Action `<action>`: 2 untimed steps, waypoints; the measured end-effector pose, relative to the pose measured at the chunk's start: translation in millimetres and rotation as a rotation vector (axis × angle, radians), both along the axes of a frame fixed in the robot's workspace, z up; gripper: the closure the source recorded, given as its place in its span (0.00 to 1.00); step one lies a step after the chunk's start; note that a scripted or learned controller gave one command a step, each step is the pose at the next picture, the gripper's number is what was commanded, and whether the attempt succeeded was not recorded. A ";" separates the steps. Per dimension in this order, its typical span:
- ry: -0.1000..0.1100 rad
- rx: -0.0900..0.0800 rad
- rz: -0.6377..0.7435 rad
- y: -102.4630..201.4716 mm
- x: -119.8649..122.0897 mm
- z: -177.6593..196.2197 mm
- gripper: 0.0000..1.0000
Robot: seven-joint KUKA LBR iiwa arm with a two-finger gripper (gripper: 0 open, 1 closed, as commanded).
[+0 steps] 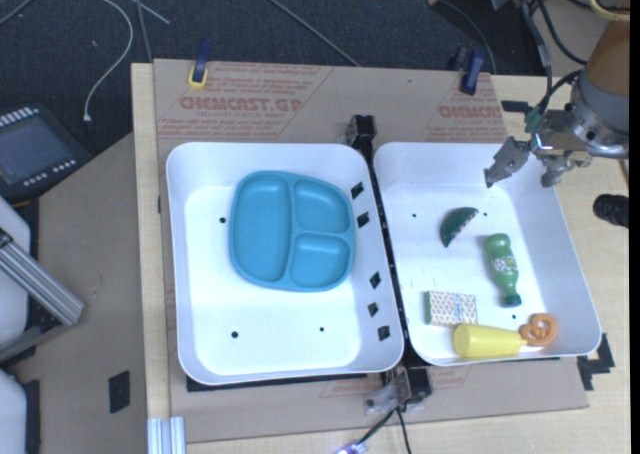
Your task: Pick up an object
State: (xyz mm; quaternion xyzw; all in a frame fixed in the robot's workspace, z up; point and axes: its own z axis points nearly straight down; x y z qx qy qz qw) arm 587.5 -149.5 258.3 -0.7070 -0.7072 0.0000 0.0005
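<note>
Resting in the left bin, a blue divided plate lies flat. Across the right bin, toward five o'clock, sit a dark green wedge, green bottle, patterned block, yellow piece and pretzel. At one o'clock the claw hovers spread wide, empty; nothing is picked yet.

Robotics lab — clamped cardboard bench, loose cables, white bins
</note>
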 end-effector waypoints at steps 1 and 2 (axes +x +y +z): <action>0.007 0.002 -0.001 -1.0 -7.5 -60.7 0.00; 0.008 0.002 -0.001 2.5 -16.1 -120.9 0.00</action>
